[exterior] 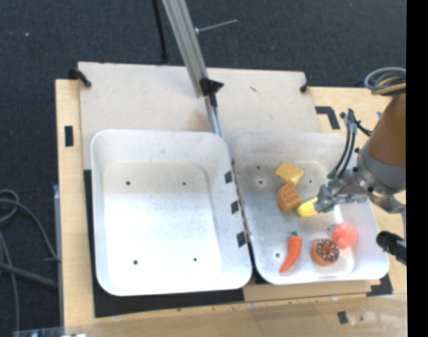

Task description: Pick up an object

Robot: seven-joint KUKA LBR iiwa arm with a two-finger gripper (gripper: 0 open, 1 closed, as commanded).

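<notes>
**Gripper Down in the Right Bin**

The gripper [325, 203] is sitting low beside a small yellow piece [307, 208] — touching it, seemingly, though whether it's clamped I cannot tell. Nearby are lying a waffle chunk [289, 198], carrot [291, 253] and donut [325, 252], loosely scattered across the right bin [259, 153].

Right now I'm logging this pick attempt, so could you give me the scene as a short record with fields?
left bin: white, shallow, bare floor in view
right bin: white, holds the toys
toys: yellow block, brown waffle piece, small yellow piece, orange carrot, chocolate donut, pink piece
claw: low over the right bin, beside the small yellow piece
grasp: cannot tell from this view
arm: reaches in from the right
</notes>
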